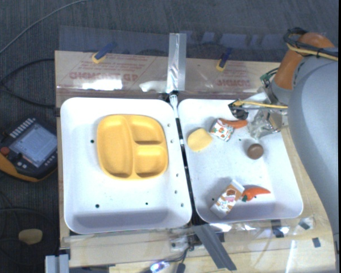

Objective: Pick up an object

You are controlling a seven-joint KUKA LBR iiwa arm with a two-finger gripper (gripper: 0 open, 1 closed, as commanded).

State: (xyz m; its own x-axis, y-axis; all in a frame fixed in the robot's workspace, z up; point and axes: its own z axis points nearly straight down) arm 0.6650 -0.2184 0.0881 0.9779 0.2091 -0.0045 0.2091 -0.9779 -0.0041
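Gripper (260,124) low in right bin (284,195), above brown ball (255,150); jaw state unclear. Yellow tray (132,145) in left bin (79,198).

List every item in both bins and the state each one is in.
yellow tray: lying flat in left bin
yellow block: loose, right bin
small carton: tipped on its side
brown ball: loose, untouched
second carton: on its side, near front wall
orange piece: beside second carton
end effector: above right bin
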